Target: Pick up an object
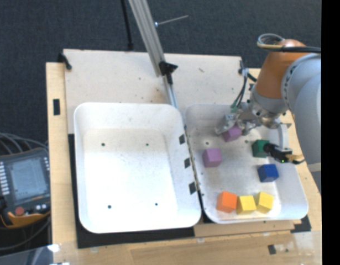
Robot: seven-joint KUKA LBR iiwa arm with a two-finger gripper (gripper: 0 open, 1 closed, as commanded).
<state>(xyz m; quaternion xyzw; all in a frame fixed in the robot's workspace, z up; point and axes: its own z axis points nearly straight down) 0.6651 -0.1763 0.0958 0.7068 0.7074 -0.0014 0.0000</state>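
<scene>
1. Camera view: claw sits over the upper part of the right bin, arm reaching in from the right, orange band above the wrist.
2. Small purple block sits right at the fingertips. It looks pinched between the narrowly parted fingers, though the contact is too small to confirm.
3. Can't tell whether that block is lifted or resting on the bin floor.
4. Second, larger purple cube lies on the bin floor just below and left of the claw, apart from it.
5. Green block lies to the claw's right, near the black and yellow part of the arm.
6. Blue cube lies below the green one.
7. Along the bin's near edge: orange cube, then two yellow cubes, side by side and touching.
8. Left bin is well apart from the claw.
</scene>
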